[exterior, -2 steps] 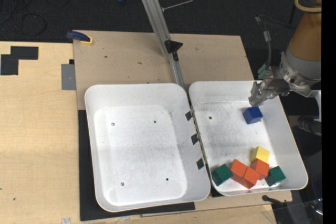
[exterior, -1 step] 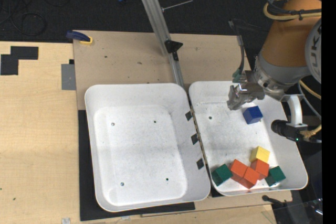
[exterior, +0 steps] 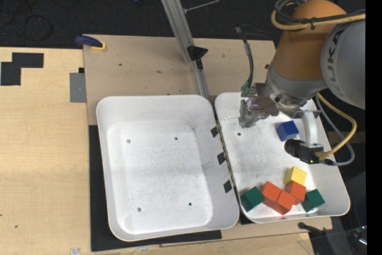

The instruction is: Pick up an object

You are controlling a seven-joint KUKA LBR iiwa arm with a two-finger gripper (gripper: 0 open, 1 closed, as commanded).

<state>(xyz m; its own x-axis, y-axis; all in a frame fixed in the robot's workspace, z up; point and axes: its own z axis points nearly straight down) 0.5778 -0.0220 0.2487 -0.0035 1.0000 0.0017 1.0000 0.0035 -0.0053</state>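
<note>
My gripper (exterior: pixel 249 114) hangs over the upper left part of the right bin (exterior: pixel 256 152), above bare white floor. A blue block (exterior: pixel 287 129) lies just to its right, apart from it. At the bin's near end sits a cluster: a yellow block (exterior: pixel 296 175), two orange blocks (exterior: pixel 276 195) (exterior: pixel 295 191), a green block (exterior: pixel 252 197) on the left and another green block (exterior: pixel 313 200) on the right. Nothing shows under the gripper.
The left bin (exterior: pixel 119 122) lies beside the right one, with black clips (exterior: pixel 221 157) along the shared rim. A slanted aluminium bar (exterior: pixel 176 15) rises behind the bins. The arm's orange band (exterior: pixel 307 39) and cables overhang the right bin's far right side.
</note>
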